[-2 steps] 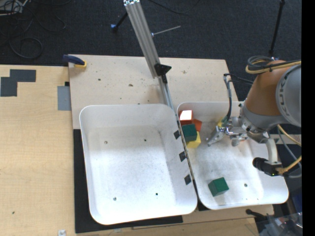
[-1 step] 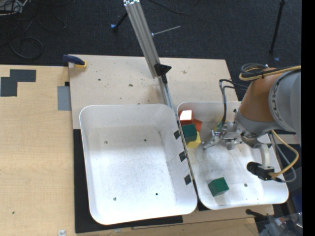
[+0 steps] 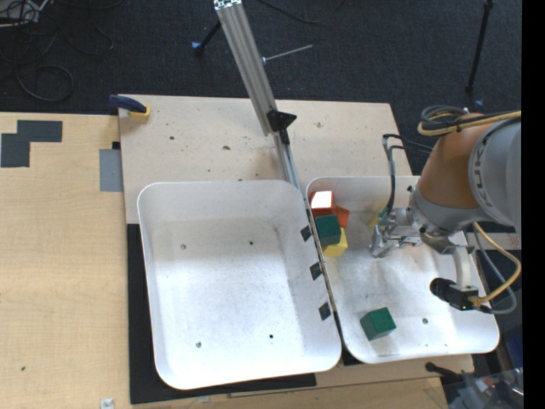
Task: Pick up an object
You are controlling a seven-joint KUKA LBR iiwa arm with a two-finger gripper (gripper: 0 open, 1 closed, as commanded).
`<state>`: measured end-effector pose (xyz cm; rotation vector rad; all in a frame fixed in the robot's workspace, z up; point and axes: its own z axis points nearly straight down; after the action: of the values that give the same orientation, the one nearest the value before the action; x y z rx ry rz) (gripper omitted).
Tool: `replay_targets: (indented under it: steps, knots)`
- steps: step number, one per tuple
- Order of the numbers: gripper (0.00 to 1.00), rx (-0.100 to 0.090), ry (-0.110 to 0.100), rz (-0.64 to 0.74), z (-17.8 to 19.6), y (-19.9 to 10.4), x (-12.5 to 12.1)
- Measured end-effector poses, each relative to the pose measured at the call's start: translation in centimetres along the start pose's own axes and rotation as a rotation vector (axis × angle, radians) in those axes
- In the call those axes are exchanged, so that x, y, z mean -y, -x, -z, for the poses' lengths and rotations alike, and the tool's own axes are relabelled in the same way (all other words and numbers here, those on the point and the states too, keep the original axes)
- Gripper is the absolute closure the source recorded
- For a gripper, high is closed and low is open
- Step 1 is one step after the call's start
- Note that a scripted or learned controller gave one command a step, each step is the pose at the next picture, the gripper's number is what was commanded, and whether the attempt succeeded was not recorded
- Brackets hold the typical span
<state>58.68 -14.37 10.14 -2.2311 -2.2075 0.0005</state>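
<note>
Gripper point(image 3: 385, 241) low in the right bin point(image 3: 443, 335), right of frame centre, nothing visibly between its tips; cannot tell whether apart or together. Left bin point(image 3: 230, 288) filling the lower middle. Slanted aluminium bar point(image 3: 251, 66) rising toward the upper centre. Dark green block point(image 3: 377, 323) near the right bin's lower edge, well apart from the gripper. Stacked along that bin's left wall: orange block point(image 3: 341, 216), green block point(image 3: 326, 227), yellow block point(image 3: 335, 244).

Robotics lab, bench point(image 3: 213, 139), floor cables point(image 3: 38, 75)
</note>
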Motion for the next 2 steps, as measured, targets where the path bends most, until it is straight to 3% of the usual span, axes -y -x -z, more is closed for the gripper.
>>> replay_targets:
  steps: [2]
  knots:
    - [1.00,0.003,0.005,-0.001,10.4,0.7,0.8]
